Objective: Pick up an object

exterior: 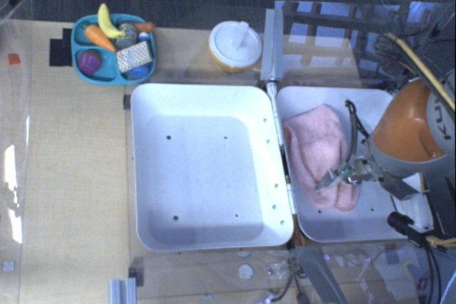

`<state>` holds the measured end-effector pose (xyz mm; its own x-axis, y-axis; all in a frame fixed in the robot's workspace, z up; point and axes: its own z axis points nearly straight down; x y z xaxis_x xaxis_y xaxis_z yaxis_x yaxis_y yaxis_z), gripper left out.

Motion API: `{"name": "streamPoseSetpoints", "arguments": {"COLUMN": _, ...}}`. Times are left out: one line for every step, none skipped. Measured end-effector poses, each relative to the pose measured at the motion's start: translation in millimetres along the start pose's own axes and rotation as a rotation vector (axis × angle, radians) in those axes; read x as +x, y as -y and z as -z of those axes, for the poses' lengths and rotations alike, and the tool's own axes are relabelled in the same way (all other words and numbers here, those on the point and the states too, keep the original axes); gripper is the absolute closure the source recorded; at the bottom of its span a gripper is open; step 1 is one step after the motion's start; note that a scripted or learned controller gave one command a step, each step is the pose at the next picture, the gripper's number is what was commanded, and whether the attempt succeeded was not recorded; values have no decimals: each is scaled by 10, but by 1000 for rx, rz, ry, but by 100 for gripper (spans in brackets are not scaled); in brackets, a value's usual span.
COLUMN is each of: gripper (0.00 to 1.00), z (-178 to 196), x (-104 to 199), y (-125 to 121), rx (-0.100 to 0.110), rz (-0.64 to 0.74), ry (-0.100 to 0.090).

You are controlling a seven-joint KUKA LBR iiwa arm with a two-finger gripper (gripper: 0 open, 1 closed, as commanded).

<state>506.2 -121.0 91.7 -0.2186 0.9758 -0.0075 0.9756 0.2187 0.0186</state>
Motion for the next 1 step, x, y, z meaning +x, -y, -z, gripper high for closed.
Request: {"name": "streamPoseSetpoints", "arguments": {"gripper": 0, "z": 0, "x": -71, "y": 71, "rx": -2, "rz": -2, "ry": -1}}
